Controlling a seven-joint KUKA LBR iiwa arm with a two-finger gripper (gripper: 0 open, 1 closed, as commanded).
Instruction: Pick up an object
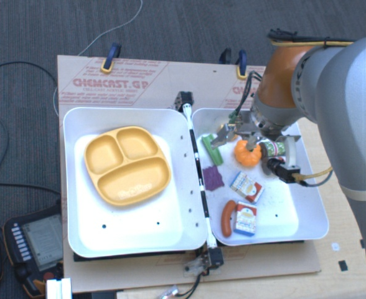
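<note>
My gripper (pixel 233 142) hangs low over the back of the right bin (pixel 307 220), open, with nothing between its fingers. One finger (pixel 217 139) points toward a green block (pixel 211 151) by the bin's left wall. The other finger (pixel 253 144) touches or sits just above an orange ball (pixel 248 155). A purple piece (pixel 213 178) lies in front of the green block. Nearer the front are a small white, red and blue carton (pixel 246 187), a red sausage (pixel 227 217) and a second carton (pixel 245 220). A small can (pixel 274 148) lies partly under the wrist.
The left bin (pixel 83 229) holds a yellow divided plate (pixel 128 165). A black divider rail (pixel 195 167) runs between the bins. The arm's grey body covers the right bin's back right corner. A cable (pixel 295 178) loops off the wrist over the bin's right side.
</note>
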